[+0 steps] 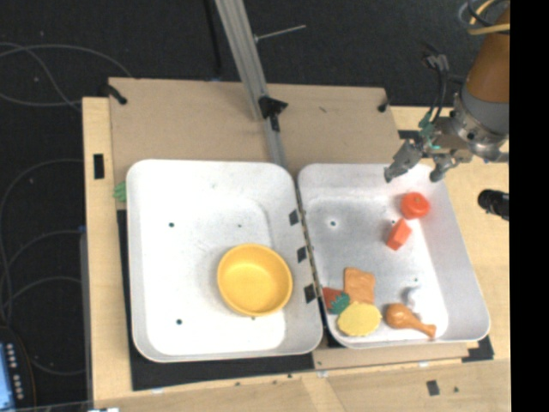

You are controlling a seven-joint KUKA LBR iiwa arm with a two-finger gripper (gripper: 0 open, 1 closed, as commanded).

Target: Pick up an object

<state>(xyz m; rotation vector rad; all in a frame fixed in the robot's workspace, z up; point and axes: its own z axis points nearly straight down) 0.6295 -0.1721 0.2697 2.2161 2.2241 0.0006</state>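
Observation:
My gripper (418, 169) hangs over the far right corner of the right bin (446, 316), its two dark fingers spread apart with nothing between them. Just below it lies a round red-orange piece (415, 205), and a small orange block (398, 234) sits a little nearer. At the bin's near edge lie a tan cracker-like slab (360, 284), a yellow round piece (358, 319), a brown drumstick (408, 318) and a small red and green piece (334, 299).
The left bin (163, 196) holds a yellow bowl (253, 279) near its front right. A slanted metal pole (247, 58) rises behind the two bins. Cables hang by the arm's wrist at the right.

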